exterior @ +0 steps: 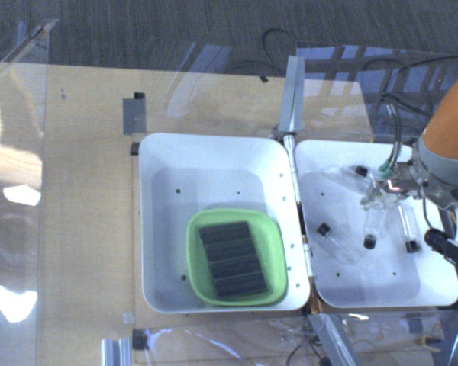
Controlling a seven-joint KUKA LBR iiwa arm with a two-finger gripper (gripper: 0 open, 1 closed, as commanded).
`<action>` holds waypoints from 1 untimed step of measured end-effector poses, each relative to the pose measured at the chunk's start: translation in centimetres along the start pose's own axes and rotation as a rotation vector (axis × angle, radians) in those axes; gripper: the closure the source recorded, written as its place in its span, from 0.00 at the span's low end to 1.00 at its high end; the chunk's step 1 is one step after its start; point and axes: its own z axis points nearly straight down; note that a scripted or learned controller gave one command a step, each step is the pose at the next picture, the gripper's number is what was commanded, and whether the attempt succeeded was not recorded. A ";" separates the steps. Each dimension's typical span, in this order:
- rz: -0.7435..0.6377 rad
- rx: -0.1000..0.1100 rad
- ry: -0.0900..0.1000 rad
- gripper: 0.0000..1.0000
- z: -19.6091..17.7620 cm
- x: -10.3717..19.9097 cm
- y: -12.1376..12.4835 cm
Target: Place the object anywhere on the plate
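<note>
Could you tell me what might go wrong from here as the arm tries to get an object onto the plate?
1. The objects in the right bin look clear and thin, so a grasp could slip or miss.
2. A dark ridged block already covers most of the green plate, so an object set there may roll off.

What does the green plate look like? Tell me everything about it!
The green plate is light green, squarish with rounded corners and a raised rim, and looks like smooth plastic. It lies flat in the left white bin, toward that bin's near right corner, turned a little askew. On it rests a dark ridged block with about four ribs across, covering most of the plate's middle. The plate's near edge lies close against the bin's wall. The gripper is over the other bin, away from the plate.
</note>
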 end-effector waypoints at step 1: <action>0.021 0.005 0.000 1.00 2.5 5.7 -4.9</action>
